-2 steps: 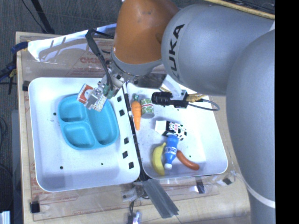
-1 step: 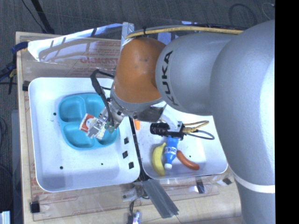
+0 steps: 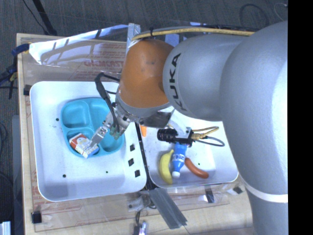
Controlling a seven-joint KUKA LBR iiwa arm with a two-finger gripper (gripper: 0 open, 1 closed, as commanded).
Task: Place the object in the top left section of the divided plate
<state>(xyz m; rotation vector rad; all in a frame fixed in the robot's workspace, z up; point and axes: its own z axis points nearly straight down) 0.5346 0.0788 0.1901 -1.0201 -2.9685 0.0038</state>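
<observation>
Arm (image 3: 230, 82): grey KUKA unit, entering from the right and covering much of the right bin's far side; orange band (image 3: 144, 72) sits over the strip between the two bins.
Bench (image 3: 230, 204): pale wood, showing along the near edge.
Left bin (image 3: 49, 170): shallow, white, holds the plate in its far-centre part.
Right bin (image 3: 222, 166): shallow, white, its near part carries three items close together.
Divided plate (image 3: 78, 114): blue, rounded, three compartments; two lie on the far side, one on the near side.
Banana (image 3: 166, 169): yellow, at the near-left of the right bin, just beside the tube.
Tube (image 3: 179, 158): blue with a white end, lying between banana and sausage.
Sausage (image 3: 196, 170): reddish-brown, right of the tube, near the bin's near wall.
Gripper (image 3: 93, 147): slanted down and leftward over the plate's near compartment; its opening cannot be told from this angle.
Object (image 3: 78, 142): small white and red packet, in the plate's near compartment, touching the gripper tip; whether it is gripped cannot be told.
</observation>
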